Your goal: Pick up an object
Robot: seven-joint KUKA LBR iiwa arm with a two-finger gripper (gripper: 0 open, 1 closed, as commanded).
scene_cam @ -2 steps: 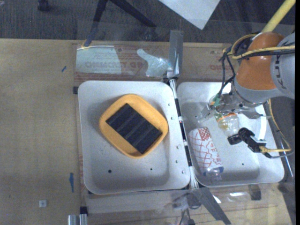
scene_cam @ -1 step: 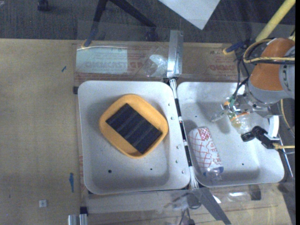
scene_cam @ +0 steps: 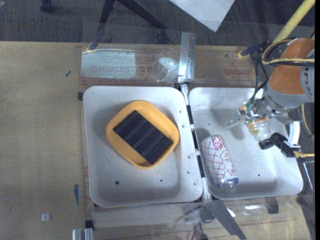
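Seen from above the tabletop (scene_cam: 40, 134), a red-and-white patterned bottle (scene_cam: 219, 160) lies on its side at the left edge of the right bin (scene_cam: 285, 184), long axis running up and down the frame with its clear cap end toward the near rim. It looks light, thin-walled, rounded and likely slippery, best pinched across the mid-body. The pincer (scene_cam: 250, 118) hangs over the bin's far right part, well apart from the bottle; whether it is clenched or released cannot be told.
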